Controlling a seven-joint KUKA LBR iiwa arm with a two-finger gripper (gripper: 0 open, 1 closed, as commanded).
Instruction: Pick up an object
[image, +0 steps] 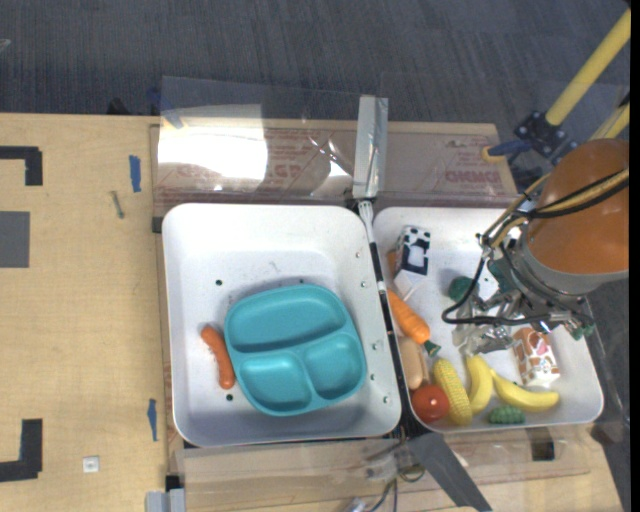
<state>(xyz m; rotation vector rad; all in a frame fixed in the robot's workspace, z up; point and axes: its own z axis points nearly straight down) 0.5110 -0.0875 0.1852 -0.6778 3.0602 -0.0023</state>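
**Arm Low Over the Right Bin**

Nearest, in the right bin (590, 400): tomato (430, 402), corn cob (452, 390), banana (512, 388), small packet (537, 360). In the left bin (190, 250): teal divided plate (293, 347) with a sausage (218, 356) just beside its left edge. Farther back on the right: carrot (408, 315), black-and-white carton (414, 250). Above the packet and banana, end effector (500, 325) amid cables, grip state impossible to tell. Beyond, tan worktop (80, 300).

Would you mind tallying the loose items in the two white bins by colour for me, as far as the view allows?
Orange: 2, the sausage and the carrot
Yellow: 3, the corn and two bananas
Teal: 1, the divided plate
Red: 1, the tomato
Black-and-white: 1, the small carton
Total: 8; things under the gripper are unclear.
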